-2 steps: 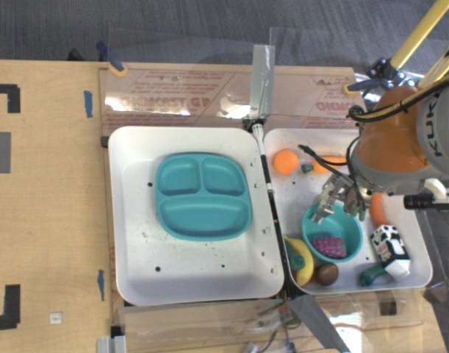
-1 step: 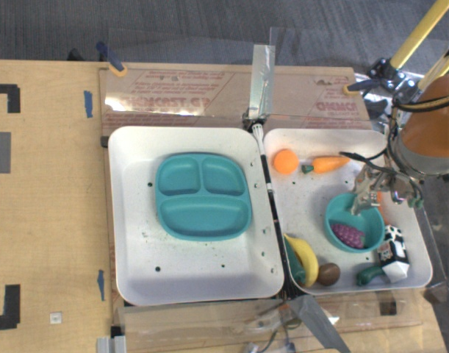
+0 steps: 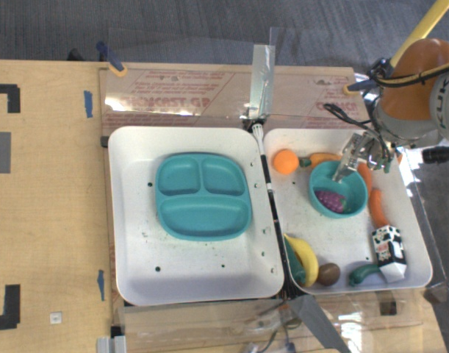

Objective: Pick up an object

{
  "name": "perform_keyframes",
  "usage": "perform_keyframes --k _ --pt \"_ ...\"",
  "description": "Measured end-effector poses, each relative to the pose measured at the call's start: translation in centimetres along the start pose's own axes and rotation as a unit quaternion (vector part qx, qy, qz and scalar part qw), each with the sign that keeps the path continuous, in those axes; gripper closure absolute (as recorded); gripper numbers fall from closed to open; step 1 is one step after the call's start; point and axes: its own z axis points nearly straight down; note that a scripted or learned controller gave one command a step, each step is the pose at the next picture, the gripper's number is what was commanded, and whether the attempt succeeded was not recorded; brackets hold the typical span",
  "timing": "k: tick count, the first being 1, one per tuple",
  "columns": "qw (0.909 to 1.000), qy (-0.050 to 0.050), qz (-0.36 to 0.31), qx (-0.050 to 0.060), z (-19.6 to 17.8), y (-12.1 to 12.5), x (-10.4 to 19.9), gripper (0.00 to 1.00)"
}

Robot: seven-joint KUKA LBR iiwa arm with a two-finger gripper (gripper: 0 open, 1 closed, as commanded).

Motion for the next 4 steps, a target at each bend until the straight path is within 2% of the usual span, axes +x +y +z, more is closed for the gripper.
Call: perform_keyframes --k 1,2,3,4 --pt "0.9987 -0.001 -0.050 -0.001 -0.1 -3.4 4.9 1.00" --pt "0.9825 -0.005 -0.186 -0.004 -0.2 -4.4 6.7 1.00" --pt "0.9826 -0.002 -0.186 -0.002 0.2 -4.8 6.9 0.00" --pt "0.9824 -0.007 -0.186 -0.004 -1.4 -4.4 6.6 1.00"
